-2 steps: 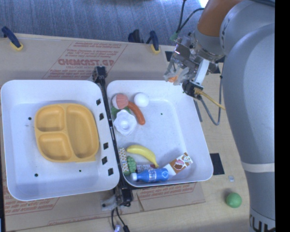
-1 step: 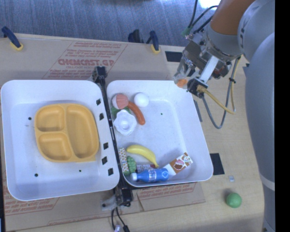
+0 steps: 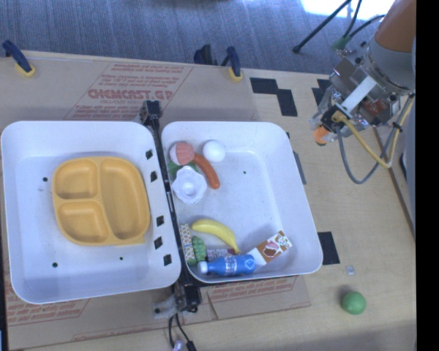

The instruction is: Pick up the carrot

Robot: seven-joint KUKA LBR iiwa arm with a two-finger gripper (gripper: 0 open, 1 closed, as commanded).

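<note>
We saw grey ribbed carpet [image 3: 132,13] beyond the cardboard-covered counter [image 3: 227,93]. Bright light pooled there, near a black tripod [image 3: 336,17].

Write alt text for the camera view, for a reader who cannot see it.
An orange carrot lies in the right bin among an egg, a banana and a blue bottle, while the robot's claw hangs outside that bin, past its upper right corner. The left bin holds a yellow divided tray, and a green ball sits on the bench.
</note>
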